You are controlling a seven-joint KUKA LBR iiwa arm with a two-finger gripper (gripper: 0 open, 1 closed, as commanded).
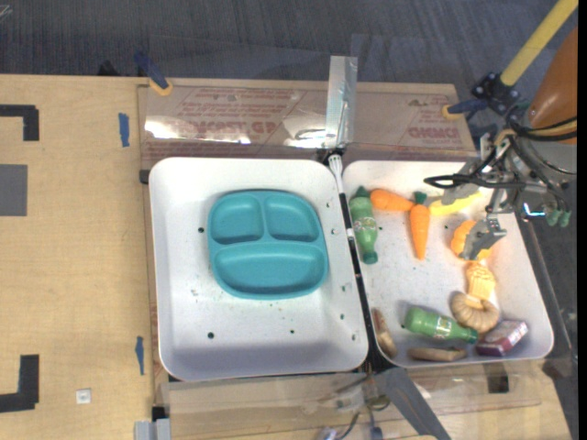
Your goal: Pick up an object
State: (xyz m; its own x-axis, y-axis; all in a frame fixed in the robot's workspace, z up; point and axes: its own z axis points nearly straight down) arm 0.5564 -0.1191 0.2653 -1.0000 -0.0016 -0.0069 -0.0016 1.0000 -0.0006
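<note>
Gripper over the toy-food bin

The right bin (541, 287) holds the clutter; the gripper (486, 232), its state beyond telling, hangs over a small orange toy (461, 237) near the far right. Probably light, stiff, slick plastic; grasp across its narrow middle.

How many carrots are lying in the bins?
2, both in the right bin: one carrot lying flat near its far edge, another carrot just right of it, pointing toward the camera. The gripper may hide more.
</note>
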